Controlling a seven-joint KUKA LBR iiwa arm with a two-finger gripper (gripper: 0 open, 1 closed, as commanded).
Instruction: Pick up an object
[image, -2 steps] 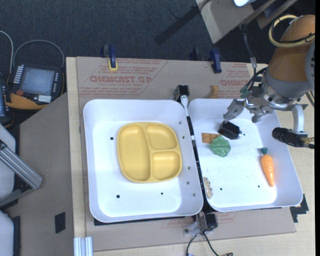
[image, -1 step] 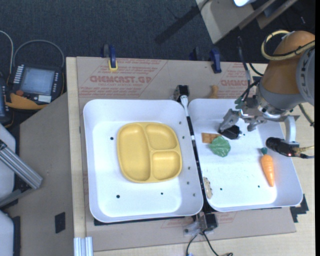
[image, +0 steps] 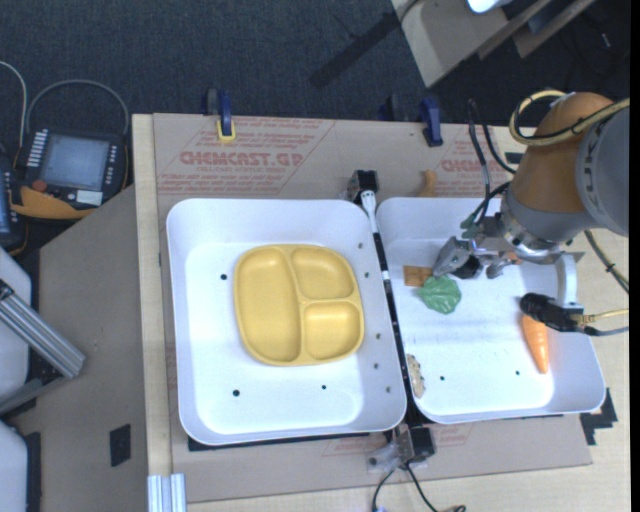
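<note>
In the right bin (image: 480, 395) lie a crumpled green leafy piece (image: 440, 294), a small brown block (image: 415, 275) just left of it, and an orange carrot (image: 538, 343) with a black end near the right wall. My gripper (image: 466, 266) hangs over the bin's upper middle, just above and to the right of the green piece. Its fingers stand open with nothing between them. A small speckled brown piece (image: 415, 376) rests against the bin's left wall.
The left bin (image: 200, 290) holds a yellow divided plate (image: 298, 302). A black divider rail (image: 385, 290) runs between the bins. Cables and the grey-and-orange arm (image: 560, 160) cross the right bin's upper right corner.
</note>
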